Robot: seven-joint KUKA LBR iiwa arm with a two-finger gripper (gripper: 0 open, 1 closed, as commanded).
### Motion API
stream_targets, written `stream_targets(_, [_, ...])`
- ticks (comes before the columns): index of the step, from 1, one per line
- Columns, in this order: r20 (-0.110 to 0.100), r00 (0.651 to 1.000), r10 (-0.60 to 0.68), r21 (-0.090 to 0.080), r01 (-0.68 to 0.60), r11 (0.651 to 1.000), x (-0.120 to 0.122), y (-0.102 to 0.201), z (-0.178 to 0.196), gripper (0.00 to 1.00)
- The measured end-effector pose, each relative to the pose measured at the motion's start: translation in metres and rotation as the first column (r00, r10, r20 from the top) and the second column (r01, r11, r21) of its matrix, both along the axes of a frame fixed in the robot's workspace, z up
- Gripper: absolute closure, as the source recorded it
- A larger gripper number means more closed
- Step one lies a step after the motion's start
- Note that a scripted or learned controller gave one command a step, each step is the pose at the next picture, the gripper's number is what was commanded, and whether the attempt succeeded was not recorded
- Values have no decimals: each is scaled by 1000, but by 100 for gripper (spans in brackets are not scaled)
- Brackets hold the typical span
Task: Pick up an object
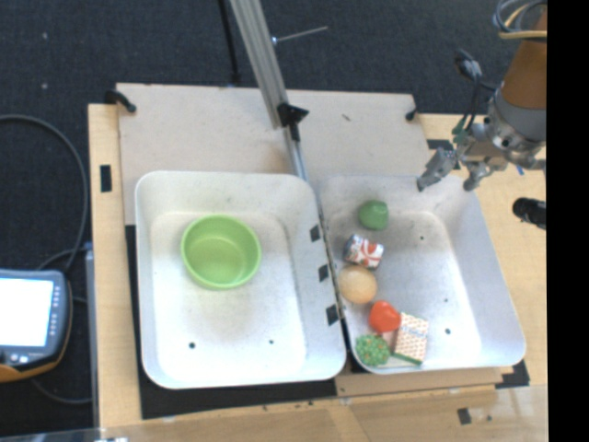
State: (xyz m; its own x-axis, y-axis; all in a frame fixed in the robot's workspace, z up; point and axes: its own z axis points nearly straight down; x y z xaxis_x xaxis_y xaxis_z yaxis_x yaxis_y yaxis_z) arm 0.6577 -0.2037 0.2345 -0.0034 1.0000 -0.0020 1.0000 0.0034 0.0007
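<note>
The tool [454, 167] hangs at about 2 o'clock in the view, over the upper right rim of the right bin [479, 274], its two fingers spread apart with nothing between them. All the loose things lie along that bin's left side, well apart from the tool: a green ball [373, 214] at the top, below it a red-and-white can [363, 251], then a tan ball [358, 285], a red piece [385, 317], a patterned card [411, 336] and a green piece [372, 349] at 6 o'clock. The left bin [166, 339] holds a green bowl [221, 251]. Both bins rest on the desk [109, 247].
</note>
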Motion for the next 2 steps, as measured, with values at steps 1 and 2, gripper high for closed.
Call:
stream_targets(1, [-1, 1000, 1, -1, -1, 1000, 0, 0, 0, 0])
stream_targets(2, [-4, 1000, -4, 0, 4, 1000, -9, -8, -51, 0])
